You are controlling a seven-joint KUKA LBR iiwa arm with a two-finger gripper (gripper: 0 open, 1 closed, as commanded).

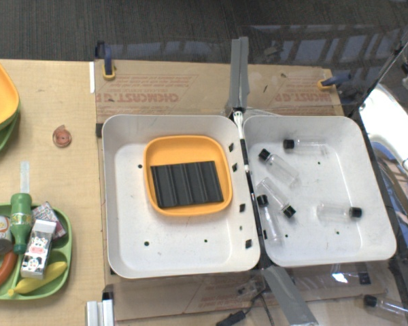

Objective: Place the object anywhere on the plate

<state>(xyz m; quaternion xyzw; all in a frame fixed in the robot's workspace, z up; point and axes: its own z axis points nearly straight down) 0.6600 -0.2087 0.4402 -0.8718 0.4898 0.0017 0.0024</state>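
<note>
1. The orange plate (188,175) sits in the left bin (122,250), with a dark ribbed mat (188,185) on it.
2. Right of the plate, clear vials (277,166) with black caps lie scattered in the right bin (374,243).

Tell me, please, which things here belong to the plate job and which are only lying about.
For the job:
- orange plate in left bin, with a dark ridged block on it
- clear tubes in right bin

Lying about:
- green toy-food plate
- stacked orange and green dishes
- small pink object
</note>
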